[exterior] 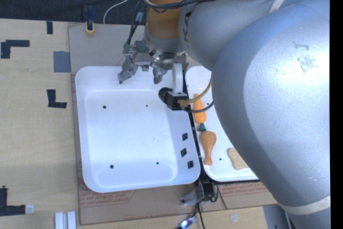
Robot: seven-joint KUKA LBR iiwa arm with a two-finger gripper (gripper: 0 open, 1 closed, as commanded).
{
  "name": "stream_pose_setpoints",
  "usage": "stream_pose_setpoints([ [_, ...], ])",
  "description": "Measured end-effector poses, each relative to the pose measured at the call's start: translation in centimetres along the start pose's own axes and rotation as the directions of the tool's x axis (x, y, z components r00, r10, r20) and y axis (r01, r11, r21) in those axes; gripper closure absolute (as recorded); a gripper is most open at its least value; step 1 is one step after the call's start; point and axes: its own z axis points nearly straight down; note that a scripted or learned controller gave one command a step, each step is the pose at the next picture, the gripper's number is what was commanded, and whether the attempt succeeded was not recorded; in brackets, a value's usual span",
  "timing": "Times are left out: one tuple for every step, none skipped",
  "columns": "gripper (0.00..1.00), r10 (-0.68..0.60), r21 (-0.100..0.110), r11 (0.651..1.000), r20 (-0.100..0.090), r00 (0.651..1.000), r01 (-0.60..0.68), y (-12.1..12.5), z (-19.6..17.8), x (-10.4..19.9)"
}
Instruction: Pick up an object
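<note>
My gripper (140, 75) hangs over the far rim of the left bin (88, 131), its two fingers spread apart with nothing between them. In the right bin (214, 171), close to the divider, lie an orange carrot-like object (199, 114), a tan drumstick-shaped object (207, 145) and a beige flat piece (236, 159) partly hidden by the arm. The gripper is to the left of and beyond these objects, touching none of them.
The big grey arm (268, 88) covers most of the right bin. A black cable fitting (170, 98) hangs under the wrist near the divider. Brown cardboard (107, 198) lies under the bins on the wooden bench.
</note>
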Motion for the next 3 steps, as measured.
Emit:
stream_pose_setpoints([
  [0.00,0.021,0.007,1.000,0.011,1.000,-0.021,3.3,1.6,-9.9],
  [0.00,0.013,0.008,1.000,0.006,1.000,-0.013,3.2,3.5,-8.7],
  [0.00,0.010,0.005,1.000,0.004,1.000,-0.010,3.3,1.7,-5.3],
])
